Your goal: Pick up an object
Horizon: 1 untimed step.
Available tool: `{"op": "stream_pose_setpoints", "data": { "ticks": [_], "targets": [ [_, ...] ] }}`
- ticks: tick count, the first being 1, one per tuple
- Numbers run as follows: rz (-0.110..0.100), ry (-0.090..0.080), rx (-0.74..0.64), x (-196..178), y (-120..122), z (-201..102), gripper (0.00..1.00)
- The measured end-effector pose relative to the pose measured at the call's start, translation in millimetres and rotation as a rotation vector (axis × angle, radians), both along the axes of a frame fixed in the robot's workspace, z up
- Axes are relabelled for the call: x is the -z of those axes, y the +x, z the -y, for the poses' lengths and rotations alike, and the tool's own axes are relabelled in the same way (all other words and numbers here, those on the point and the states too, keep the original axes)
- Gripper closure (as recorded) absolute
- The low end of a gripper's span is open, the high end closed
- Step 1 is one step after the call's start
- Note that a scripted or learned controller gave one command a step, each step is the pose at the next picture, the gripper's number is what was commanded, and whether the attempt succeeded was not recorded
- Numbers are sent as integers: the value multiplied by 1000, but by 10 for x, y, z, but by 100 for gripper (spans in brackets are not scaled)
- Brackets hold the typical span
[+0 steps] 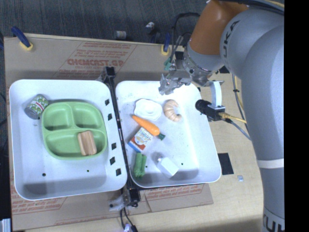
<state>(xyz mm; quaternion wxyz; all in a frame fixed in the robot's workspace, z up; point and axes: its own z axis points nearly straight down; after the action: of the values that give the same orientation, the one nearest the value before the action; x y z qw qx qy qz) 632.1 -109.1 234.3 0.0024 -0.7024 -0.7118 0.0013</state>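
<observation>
Cardboard (96,57) lined the bench under both white bins, and over the right bin's (205,144) far edge hung the gripper (169,87), its grip impossible to judge, just beside the croissant (172,109) and carrot (146,124).

A green divided plate (72,129) carries a tan wooden block (87,142). Orange carrot (146,125), beige croissant (172,109), both bins (193,170) white, red print on brown cardboard (96,57).
</observation>
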Motion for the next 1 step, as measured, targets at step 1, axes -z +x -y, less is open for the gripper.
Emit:
{"op": "stream_pose_setpoints", "data": {
  "ticks": [1],
  "targets": [
    [0, 0, 0, 1, -1, 1, 0]
  ]
}}
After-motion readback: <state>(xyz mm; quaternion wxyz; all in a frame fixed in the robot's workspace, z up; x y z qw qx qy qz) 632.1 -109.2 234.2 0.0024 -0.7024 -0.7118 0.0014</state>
